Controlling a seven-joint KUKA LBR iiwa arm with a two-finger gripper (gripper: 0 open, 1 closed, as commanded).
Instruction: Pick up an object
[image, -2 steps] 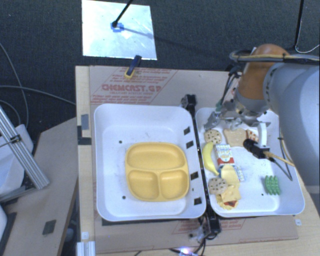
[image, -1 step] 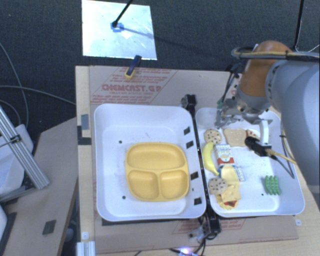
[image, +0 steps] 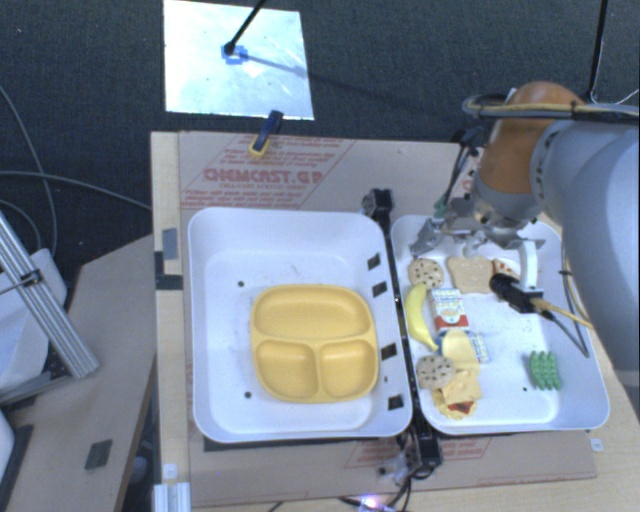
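Note:
The right bin (image: 580, 400) holds several toy foods. A chocolate-chip cookie (image: 425, 272) and a slice of toast (image: 468, 273) lie near its far end. A yellow banana (image: 418, 318) runs along its left wall beside a small red and white carton (image: 449, 307). Nearer the front are a yellow cheese wedge (image: 459, 348), a second cookie (image: 434, 371) and a yellow and red piece (image: 458, 393). A green ridged item (image: 543, 369) lies alone at the right. My gripper (image: 468, 228) hangs over the bin's far end, just above the toast and cookie, with nothing seen in it.
The left bin (image: 220, 260) holds a yellow divided plate (image: 314, 340). The grey arm (image: 590, 190) covers the right bin's far right corner. A black clip (image: 378, 203) sits where the bins meet at the back.

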